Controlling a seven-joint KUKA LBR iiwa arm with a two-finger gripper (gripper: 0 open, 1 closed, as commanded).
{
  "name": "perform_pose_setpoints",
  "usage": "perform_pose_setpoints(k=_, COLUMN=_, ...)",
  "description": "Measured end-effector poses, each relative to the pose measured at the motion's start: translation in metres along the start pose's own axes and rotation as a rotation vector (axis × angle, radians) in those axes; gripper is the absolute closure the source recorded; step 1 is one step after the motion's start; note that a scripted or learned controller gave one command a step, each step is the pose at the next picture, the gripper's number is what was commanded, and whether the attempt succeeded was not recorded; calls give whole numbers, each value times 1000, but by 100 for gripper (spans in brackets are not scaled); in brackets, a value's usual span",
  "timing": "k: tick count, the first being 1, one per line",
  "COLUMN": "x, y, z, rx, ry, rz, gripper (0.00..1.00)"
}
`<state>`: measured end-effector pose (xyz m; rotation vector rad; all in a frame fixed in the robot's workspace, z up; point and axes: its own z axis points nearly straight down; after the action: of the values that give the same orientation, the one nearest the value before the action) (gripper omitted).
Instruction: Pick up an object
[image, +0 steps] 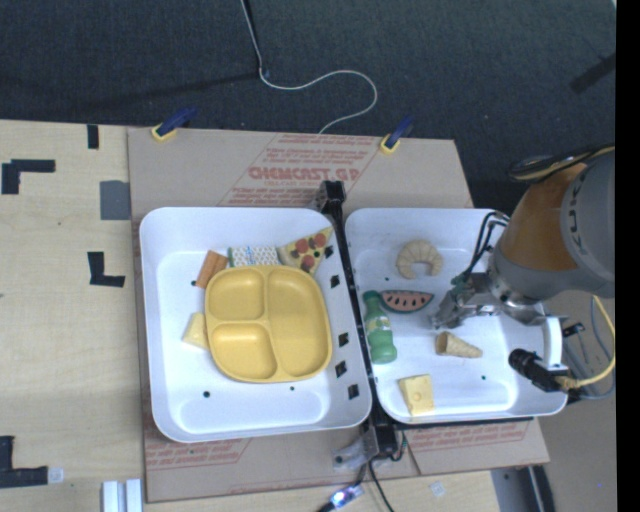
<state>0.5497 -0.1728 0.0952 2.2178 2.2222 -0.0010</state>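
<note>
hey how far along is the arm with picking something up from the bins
Done: the pincer is down inside the right bin, between the watermelon slice and the cone-shaped piece. In hand: nothing visibly held. Left: grasping and lifting any object.

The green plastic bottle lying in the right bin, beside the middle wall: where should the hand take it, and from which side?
Grip the green plastic bottle across its middle, coming straight down from above. It lies flat, long axis along the divider wall, so the fingers should close across its narrow width. The wall side is tight; the side toward the watermelon slice toy looks roomier.
</note>
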Motion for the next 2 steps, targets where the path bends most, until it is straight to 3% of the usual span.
perform_pose_setpoints(k=2, x=11, y=10, z=-109, rx=-2, ry=1, rz=-1, gripper=100)
